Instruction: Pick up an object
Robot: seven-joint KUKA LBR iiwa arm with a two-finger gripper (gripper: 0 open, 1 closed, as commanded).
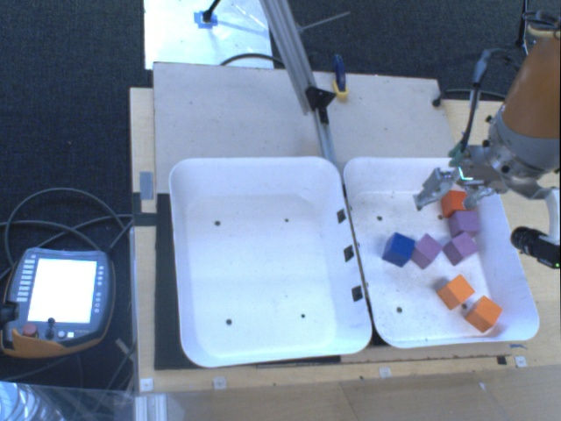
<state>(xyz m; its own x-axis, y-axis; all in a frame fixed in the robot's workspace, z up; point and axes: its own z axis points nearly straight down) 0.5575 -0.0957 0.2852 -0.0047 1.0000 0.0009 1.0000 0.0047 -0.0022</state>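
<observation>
White, shallow and side by side, two bins are seen on the bench. In the right bin (pixel 386 327) a blue block (pixel 398 249), three purple blocks (pixel 445 239) and three orange blocks (pixel 467 303) are scattered. The gripper (pixel 449 189) is poised at that bin's far side, just over the farthest orange block (pixel 452 203); whether it is released or clenched cannot be told. The left bin (pixel 263 261) lies beside it.

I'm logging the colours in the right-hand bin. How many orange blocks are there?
3: one orange block sits under the gripper, and two lie near the front right corner. The arm may hide others.
</observation>
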